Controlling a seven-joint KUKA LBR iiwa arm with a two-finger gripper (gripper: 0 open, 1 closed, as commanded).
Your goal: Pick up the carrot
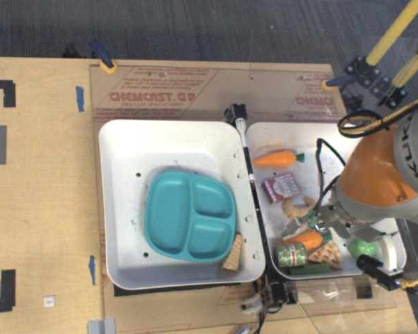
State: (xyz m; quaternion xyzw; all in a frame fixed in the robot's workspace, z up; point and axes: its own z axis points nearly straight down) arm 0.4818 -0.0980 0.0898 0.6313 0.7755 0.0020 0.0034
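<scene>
Upper part of right bin (pixel 397 245): carrot (pixel 274 160) lying flat, green end toward right. Pincer (pixel 313 221) lower in same bin, among clutter near second carrot (pixel 305 240); open or closed, cannot tell. Left bin (pixel 118 186): teal tray (pixel 190 215).

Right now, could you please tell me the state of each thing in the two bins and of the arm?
Carrot: lying flat at the right bin's far end, apart from the gripper.
Second carrot: lying under the arm's wrist.
Gripper: low over the right bin's clutter.
Can: on its side.
Teal plate: flat in the left bin, compartments up.
Cone: lying against the plate's edge.
Packet: flat.
</scene>
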